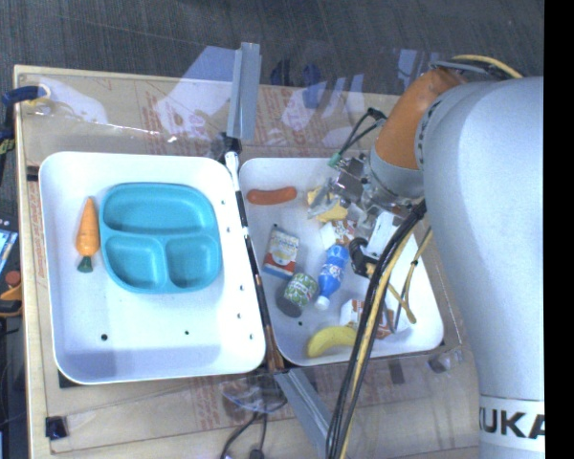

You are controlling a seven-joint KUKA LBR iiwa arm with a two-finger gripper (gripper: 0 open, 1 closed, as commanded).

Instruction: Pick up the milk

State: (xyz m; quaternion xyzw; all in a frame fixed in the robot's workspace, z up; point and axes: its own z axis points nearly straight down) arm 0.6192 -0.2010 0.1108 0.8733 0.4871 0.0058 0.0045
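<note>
Milk carton (282, 251): seen lying in the right bin, left of centre, its pale printed face turned up, apart from the arm.
Right bin (292, 352): a shallow white tray in which the clutter is gathered.
Sausage (271, 196): laid along the far edge of the right bin, beyond the milk carton.
Blue bottle (332, 269): placed just right of the milk carton, tilted, white cap toward the near side.
Green can (298, 293): found on its side just near of the milk carton, beside the bottle's cap end.
Banana (331, 339): rested at the near edge of the right bin, well apart from the carton.
Gripper (349, 197): held low over the far right part of the right bin, among small yellow items; whether the fingers are parted or closed cannot be told, and nothing is seen between them.
Arm (478, 218): a grey body with an orange band is seen reaching in from the right, with dark cables draped across the bin's right side.
Left bin (67, 342): a blue divided plate (163, 234) is set in it, with a carrot (87, 232) laid just left of the plate.
</note>
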